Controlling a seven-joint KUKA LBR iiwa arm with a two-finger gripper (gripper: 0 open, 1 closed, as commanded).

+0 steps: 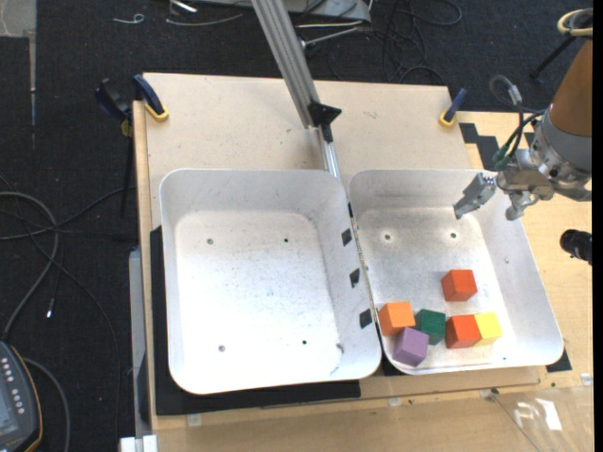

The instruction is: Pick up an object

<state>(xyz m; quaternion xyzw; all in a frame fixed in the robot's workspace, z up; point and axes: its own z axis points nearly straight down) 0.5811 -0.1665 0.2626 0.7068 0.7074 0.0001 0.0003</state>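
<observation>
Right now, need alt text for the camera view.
The grey arm's two-finger gripper hangs open over the right white bin's far right part, holding nothing. Six small blocks lie near that bin's front: three orange, one green, one purple, one yellow. The left white bin sits beside it.

We see the gripper (492, 201) poised above the far right corner of the right bin (415, 219), its two fingers spread apart with nothing between them. Near the bin's front edge lie an orange-red block (459, 284), an orange block (397, 316), a green block (431, 323), a purple block (410, 346), a red block (462, 330) and a yellow block (488, 327). Beside it we see the left bin (250, 281).
</observation>
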